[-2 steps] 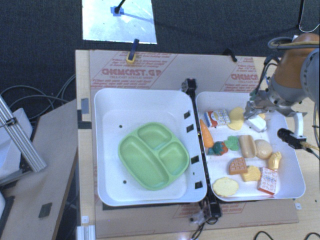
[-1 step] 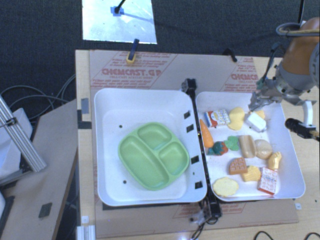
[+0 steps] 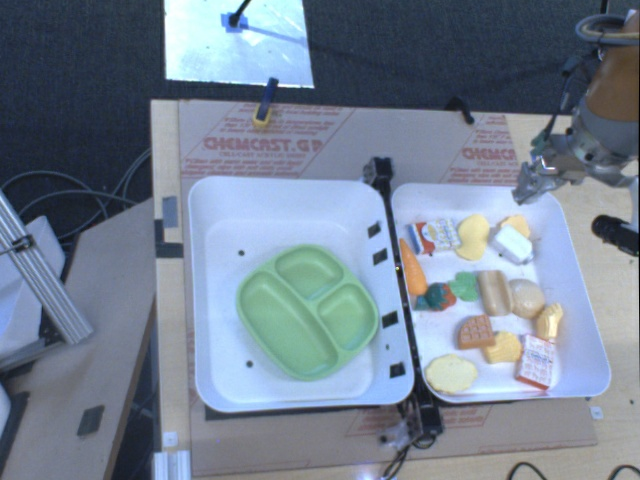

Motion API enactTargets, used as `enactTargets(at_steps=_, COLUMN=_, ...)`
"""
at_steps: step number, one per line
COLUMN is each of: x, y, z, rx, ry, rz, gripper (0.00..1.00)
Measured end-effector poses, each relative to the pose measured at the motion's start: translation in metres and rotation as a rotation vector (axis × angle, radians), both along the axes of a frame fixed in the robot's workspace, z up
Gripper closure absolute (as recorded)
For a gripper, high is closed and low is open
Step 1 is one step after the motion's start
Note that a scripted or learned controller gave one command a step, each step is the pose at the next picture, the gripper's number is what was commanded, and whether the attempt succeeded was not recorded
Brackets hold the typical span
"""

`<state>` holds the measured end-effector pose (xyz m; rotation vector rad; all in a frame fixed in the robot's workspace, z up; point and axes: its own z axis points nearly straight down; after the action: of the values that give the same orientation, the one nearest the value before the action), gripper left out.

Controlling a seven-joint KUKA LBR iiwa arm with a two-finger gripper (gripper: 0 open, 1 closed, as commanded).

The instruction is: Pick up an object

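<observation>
My pincer (image 3: 532,181), grip state unclear, hangs over the bin's (image 3: 585,298) far rim; I should drop squarely on the white block (image 3: 510,243).

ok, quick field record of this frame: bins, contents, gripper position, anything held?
left bin: holds a green divided tray
right bin: toy food, including a carrot, waffle, bread loaf, yellow round piece, white block
gripper: above the right bin's far edge, near its right corner
held: nothing visible between the fingers
task state: no object picked yet
</observation>
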<state>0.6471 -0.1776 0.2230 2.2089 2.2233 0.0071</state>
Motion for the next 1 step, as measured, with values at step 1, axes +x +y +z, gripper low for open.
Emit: enactTargets(at_steps=1, x=-0.0396, y=0.0374, z=-0.0093, rx=0.004, ry=0.01, rz=0.001, gripper=1.0)
